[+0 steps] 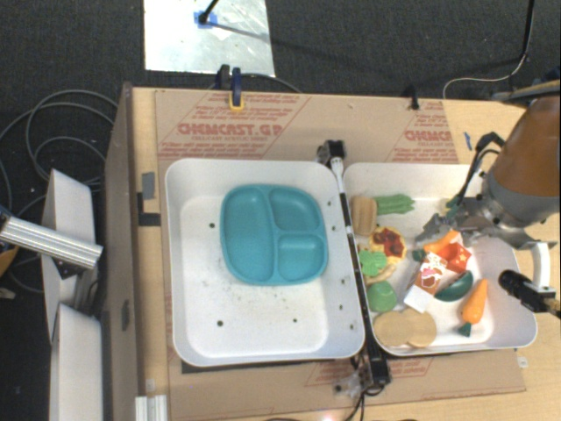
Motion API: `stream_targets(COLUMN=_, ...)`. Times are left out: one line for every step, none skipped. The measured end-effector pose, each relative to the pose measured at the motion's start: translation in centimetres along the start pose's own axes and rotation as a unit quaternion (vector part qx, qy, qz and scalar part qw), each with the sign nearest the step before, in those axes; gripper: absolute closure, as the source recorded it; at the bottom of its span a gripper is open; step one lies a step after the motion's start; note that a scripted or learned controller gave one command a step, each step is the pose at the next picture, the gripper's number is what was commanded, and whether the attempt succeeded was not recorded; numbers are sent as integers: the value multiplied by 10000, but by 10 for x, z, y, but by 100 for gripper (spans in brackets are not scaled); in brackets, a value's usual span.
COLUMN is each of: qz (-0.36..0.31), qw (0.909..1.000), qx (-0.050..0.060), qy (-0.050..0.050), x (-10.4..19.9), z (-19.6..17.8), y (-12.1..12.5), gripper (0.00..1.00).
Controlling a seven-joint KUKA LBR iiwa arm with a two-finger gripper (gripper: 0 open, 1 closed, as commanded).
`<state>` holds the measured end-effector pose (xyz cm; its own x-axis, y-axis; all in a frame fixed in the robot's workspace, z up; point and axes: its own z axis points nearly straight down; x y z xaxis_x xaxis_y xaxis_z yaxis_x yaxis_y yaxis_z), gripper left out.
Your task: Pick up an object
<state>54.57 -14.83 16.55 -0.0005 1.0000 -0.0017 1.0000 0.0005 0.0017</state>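
With the end effector (449,226), whose grip state I cannot tell, poised over the toy food in the right bin (517,323), the approach seems underway; next, descend onto the orange-and-white packet (441,261).
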Motion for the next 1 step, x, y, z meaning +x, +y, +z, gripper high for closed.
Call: stream_targets(qz=-24, qw=10000, qx=-53, qy=-7, x=-34, z=67, y=1, gripper=0)
